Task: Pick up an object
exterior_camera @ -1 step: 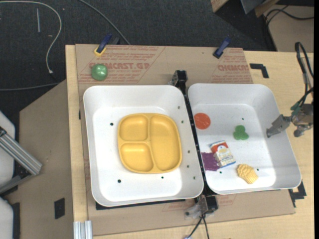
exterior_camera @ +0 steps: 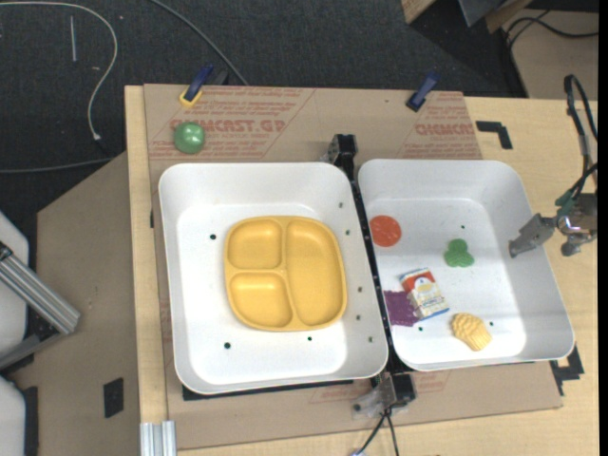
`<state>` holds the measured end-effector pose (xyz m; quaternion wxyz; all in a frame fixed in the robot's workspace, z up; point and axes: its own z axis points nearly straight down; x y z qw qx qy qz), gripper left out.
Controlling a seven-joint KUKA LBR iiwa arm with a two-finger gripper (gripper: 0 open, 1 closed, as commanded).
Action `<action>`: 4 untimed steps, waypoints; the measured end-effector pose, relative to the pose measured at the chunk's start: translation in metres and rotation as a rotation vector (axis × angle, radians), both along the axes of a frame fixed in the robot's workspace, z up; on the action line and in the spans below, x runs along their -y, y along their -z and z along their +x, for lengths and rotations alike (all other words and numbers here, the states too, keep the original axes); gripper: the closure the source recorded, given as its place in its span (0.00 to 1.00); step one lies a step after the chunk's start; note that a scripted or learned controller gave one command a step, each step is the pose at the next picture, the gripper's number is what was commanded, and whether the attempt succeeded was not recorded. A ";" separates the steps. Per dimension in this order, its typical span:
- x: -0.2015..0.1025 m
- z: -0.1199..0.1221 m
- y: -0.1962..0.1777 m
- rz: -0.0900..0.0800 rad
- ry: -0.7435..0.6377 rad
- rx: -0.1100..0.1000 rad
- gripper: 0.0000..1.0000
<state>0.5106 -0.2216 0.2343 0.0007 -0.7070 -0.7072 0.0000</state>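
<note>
Reaching in: grey gripper enters from the right, level with the middle of the right bin, and sits over that bin's right wall.
Arm pose: little of the arm is in frame; the metal parts at the right edge lie low and point left toward the bin's inside.
Gripper state: cannot tell whether wide or narrow; the part is small and seen at an angle. Nothing is seen held in it.
Gripper to contents: apart from every item in the bin; the nearest is the green piece, to its left.
Right bin contents: red disc near the left wall; green piece toward the centre; small white packet with red and blue print below them; purple scrap touching the packet's left side; yellow ridged item near the front wall.
Left bin: holds a yellow divided plate, lying flat at the centre.
Bench surface: green ball on the cardboard sheet behind the left bin; two blue clamps at the sheet's far edge.
Task status: no item lifted; all rest on the bin floor.
</note>
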 end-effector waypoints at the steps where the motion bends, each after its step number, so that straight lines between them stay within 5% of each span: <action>1: 0.001 -0.003 0.060 0.001 0.000 -0.001 0.00; 3: -0.004 -0.005 0.152 0.003 0.001 -0.004 0.00; 4: -0.003 -0.004 0.139 0.001 0.001 0.001 1.00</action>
